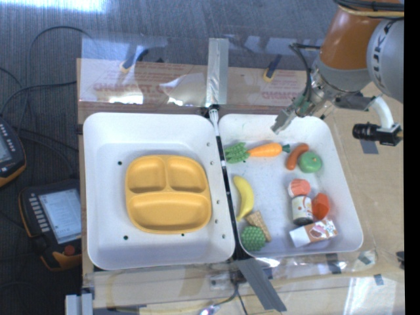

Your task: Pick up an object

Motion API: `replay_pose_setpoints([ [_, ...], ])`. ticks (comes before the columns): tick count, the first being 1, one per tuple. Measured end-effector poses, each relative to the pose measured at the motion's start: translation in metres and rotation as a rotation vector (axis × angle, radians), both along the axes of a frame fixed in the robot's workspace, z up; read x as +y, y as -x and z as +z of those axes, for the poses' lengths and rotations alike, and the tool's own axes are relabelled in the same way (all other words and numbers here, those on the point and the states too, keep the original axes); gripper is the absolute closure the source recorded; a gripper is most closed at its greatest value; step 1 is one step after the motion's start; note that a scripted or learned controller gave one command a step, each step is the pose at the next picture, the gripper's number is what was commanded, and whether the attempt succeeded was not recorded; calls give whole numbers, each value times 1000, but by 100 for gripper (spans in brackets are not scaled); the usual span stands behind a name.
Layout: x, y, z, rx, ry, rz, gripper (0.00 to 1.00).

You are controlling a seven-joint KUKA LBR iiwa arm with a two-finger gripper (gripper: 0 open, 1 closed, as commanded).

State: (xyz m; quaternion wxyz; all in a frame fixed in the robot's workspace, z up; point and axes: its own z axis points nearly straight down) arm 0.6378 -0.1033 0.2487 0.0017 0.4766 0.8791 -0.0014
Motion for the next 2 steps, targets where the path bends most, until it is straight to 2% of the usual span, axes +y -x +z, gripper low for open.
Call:
replay_pose_setpoints([
  [1,-8,79,-158,-9,-2,-125,100],
  [2,-14,78,-157,-20,8,-131,0],
])
